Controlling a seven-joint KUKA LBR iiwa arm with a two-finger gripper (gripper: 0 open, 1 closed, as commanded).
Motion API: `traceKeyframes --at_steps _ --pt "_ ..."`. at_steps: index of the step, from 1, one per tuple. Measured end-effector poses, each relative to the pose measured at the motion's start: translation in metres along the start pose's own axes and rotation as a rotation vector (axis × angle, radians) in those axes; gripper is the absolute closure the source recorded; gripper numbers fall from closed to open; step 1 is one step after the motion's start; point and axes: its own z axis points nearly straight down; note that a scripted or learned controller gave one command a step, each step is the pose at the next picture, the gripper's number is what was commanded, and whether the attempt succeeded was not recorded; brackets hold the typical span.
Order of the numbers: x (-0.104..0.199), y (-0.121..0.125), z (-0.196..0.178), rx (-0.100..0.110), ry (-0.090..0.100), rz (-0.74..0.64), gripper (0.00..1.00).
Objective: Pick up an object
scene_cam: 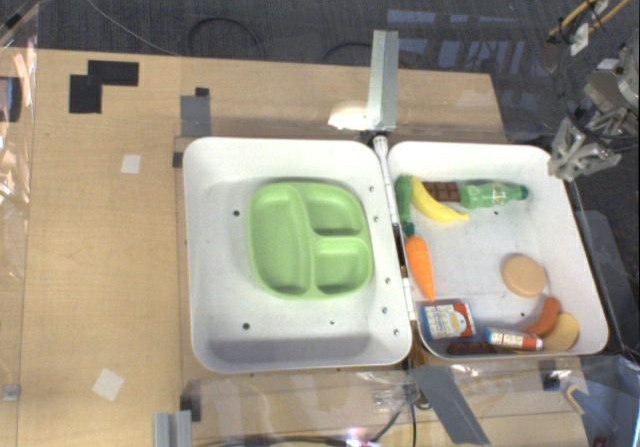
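The grey two-finger gripper (583,150) sits at the right edge, its arm cut off there. A small dark item (470,346) by the front wall is too small to identify.

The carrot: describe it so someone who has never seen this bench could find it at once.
Start at the right bin, the one holding the loose food items. Along its left wall, beside the divider between the bins, the carrot lies lengthwise, below the banana and above the small red-and-blue packet. It is the only long, tapered orange thing there; the banana is yellow and curved.
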Motion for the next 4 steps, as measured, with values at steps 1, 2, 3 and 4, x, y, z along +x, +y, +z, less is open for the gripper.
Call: traceKeyframes --at_steps 1,2,3,4 --pt "-0.013 -0.009 0.011 -0.002 -0.001 -0.392 1.0" --pt "-0.021 -0.017 0.018 -0.003 -0.002 -0.697 1.0" --pt "-0.031 -0.026 0.013 -0.003 -0.002 -0.988 1.0" --pt "-0.034 -0.021 0.01 -0.004 -0.003 -1.334 1.0"
